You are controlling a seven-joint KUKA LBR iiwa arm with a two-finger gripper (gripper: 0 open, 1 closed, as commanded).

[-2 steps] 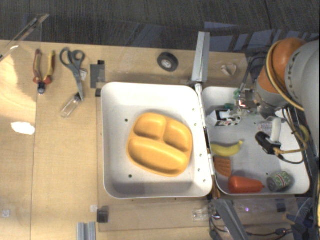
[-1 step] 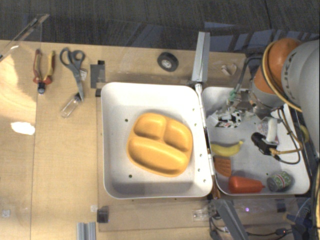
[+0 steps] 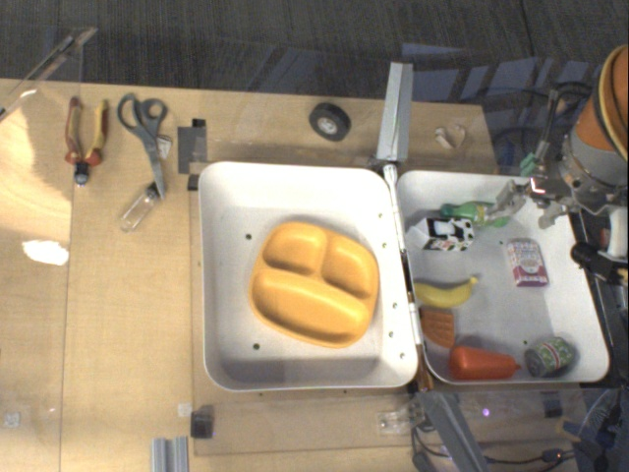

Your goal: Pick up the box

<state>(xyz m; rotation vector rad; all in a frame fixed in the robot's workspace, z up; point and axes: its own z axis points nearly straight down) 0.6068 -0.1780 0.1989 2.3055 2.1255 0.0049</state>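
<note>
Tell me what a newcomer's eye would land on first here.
The big yellow tray lying in the left bin stands out first. Next comes the right bin, with a banana, a small pink box and a black-and-white carton, with the gripper at its far edge.

Overhead slanted view of both bins [image 3: 295, 180]

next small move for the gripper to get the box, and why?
Probably move the gripper toward the camera and lower it over the box. It sits at the right bin's far edge near the green object, with nothing visibly between its fingers. The small pink and white box lies flat on bare bin floor, apart from the banana and other items, so a straight descent looks unobstructed.
</note>
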